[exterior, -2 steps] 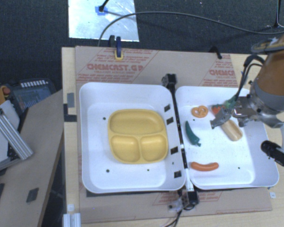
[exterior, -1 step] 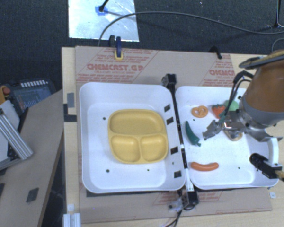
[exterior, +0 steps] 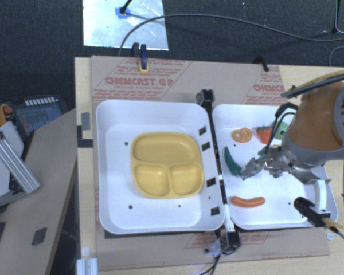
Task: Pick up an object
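Gripper hovered over the right bin, nothing seen between its fingers.

Far to the gripper's left, the left bin (exterior: 109,125) held a yellow three-compartment tray (exterior: 165,164), lying flat near the bin's middle. Just left of the gripper, in the right bin (exterior: 275,219), lay a dark green curved piece, perhaps a toy pepper or cucumber (exterior: 231,161), close to the fingertips but apart from them. Below and slightly left of the gripper rested an orange-red toy sausage (exterior: 247,201). Above it and a little left sat a small orange pretzel-shaped toy (exterior: 241,134), with a red-orange piece (exterior: 265,134) just beside that, partly hidden by the arm. The gripper (exterior: 251,169) pointed leftward and down over the bin floor; whether its fingers stood apart or together could not be told.
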You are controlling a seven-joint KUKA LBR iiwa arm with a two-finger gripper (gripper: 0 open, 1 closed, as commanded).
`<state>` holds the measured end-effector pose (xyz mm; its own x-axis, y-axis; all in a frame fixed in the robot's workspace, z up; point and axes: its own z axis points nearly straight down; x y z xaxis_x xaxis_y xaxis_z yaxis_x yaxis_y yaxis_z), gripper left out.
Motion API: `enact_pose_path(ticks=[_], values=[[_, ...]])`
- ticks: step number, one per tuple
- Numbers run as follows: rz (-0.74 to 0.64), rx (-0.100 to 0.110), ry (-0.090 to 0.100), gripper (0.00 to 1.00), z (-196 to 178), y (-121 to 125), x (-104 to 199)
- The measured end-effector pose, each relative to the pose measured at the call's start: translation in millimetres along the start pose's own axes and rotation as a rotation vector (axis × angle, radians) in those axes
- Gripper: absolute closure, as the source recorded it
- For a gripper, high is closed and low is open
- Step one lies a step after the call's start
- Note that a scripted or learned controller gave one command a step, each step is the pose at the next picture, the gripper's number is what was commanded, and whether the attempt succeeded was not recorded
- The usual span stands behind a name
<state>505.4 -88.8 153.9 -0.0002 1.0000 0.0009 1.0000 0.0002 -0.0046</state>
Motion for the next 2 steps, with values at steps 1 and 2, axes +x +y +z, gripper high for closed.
enact_pose_path(ticks=[1,2], values=[[-0.001,-0.002,0.001,0.0,44.0,3.7,5.5],[-0.001,-0.006,-0.001,1.0,31.4,4.9,4.7]])
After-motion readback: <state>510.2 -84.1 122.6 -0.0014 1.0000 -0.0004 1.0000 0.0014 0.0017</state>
